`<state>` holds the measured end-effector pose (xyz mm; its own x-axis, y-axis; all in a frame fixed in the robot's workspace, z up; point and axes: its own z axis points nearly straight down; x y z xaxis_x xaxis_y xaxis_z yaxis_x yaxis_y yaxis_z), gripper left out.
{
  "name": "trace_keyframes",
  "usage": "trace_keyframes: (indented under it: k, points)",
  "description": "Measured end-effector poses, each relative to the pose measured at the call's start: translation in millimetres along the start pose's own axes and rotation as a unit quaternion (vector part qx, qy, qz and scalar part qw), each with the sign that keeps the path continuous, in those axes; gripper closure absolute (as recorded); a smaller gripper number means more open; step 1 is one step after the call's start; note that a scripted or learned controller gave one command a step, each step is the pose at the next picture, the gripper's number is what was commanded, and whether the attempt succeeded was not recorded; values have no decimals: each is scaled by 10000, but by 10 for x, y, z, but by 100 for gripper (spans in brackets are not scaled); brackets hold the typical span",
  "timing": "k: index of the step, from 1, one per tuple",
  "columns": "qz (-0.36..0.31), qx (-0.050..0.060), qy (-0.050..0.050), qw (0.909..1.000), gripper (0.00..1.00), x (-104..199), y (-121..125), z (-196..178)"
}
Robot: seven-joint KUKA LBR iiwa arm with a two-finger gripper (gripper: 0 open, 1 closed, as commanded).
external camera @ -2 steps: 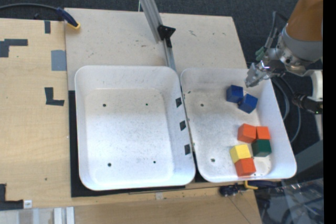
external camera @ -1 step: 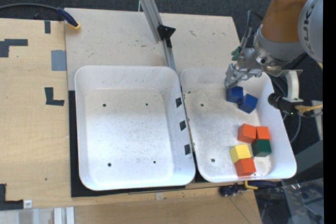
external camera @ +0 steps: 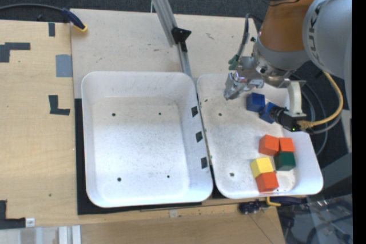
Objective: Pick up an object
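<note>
Nearest, in the right bin [external camera: 229, 180], small blocks [external camera: 273, 160] cluster: likely light, rigid, best pinched across flat sides. Farther back lies a blue block [external camera: 255, 102]. The gripper [external camera: 234, 88] hovers beside it; its opening cannot be told.

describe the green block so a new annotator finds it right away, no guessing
Start at the right-hand white bin, the one the arm reaches into, and go to its near right corner, where small blocks cluster. The green block sits on the cluster's right side, below an orange block and right of the yellow block; it is the sole dark green one.
</note>
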<state>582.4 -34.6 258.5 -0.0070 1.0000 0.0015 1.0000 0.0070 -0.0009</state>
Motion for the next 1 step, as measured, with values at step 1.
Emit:
trace_keyframes:
  k: [1]
  points:
    - [3,14,-2,10000,100,546,47,177]
